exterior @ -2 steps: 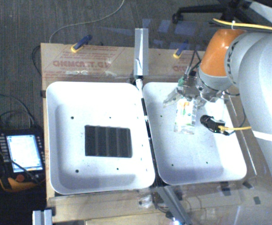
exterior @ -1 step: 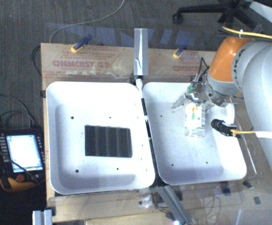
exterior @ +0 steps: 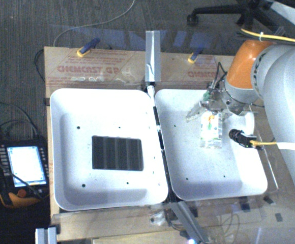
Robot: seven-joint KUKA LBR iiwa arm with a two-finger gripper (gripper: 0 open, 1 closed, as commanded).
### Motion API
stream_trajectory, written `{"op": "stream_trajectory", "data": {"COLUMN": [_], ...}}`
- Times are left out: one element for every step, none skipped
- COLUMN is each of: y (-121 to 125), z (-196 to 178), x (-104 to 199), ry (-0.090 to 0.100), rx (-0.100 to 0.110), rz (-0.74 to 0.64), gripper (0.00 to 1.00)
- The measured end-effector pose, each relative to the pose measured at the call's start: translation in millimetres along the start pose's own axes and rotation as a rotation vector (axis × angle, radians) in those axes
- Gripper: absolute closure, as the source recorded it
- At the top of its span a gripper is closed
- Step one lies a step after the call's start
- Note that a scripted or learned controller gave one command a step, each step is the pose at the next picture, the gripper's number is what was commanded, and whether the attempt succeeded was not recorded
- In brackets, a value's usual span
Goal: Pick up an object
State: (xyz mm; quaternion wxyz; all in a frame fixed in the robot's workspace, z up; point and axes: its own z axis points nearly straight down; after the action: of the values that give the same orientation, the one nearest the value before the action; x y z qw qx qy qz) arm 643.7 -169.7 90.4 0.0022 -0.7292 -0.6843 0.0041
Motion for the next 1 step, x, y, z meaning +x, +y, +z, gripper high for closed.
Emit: {"op": "stream_trajectory", "data": {"y": [-2.3], "z": [0.5], "x": [-29.0], "ry": [-0.003], "rx": [-0.013], "rz": [-0.200], "gripper": [0.00]}}
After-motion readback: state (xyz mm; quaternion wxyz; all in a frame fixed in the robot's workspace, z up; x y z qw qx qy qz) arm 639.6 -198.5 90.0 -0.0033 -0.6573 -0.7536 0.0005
